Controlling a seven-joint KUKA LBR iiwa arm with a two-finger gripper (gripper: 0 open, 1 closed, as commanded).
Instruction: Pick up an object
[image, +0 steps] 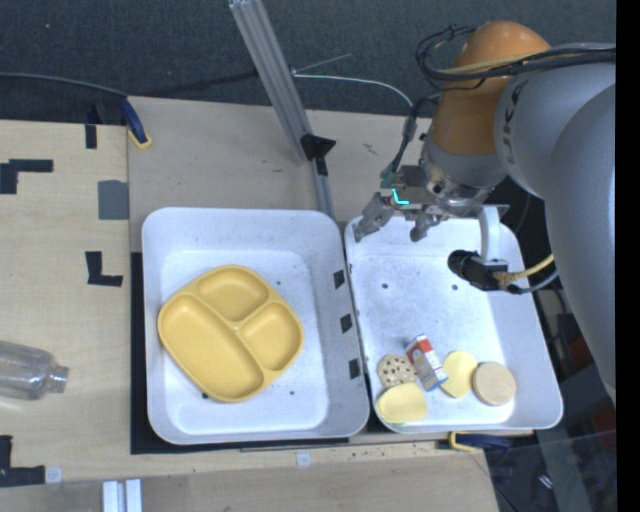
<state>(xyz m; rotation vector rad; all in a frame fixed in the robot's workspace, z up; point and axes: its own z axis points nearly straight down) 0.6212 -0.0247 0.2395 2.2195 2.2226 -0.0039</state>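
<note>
My gripper (392, 225) hangs over the far left corner of the right bin (505, 310), its two fingers spread open with nothing between them. The small objects lie far from it, at the near edge of that bin: a chocolate-chip cookie (395, 370), a yellow piece (402, 404), a small red and white carton (428, 362), another yellow piece (459, 372) and a tan disc (493, 384). In the left bin (180, 235) lies a yellow divided plate (230, 332).
A metal pole (283, 90) slants across the bench behind the bins. A clear plastic bottle (28, 369) lies on the bench at the far left. A black cable fitting (478, 268) hangs from the wrist over the right bin.
</note>
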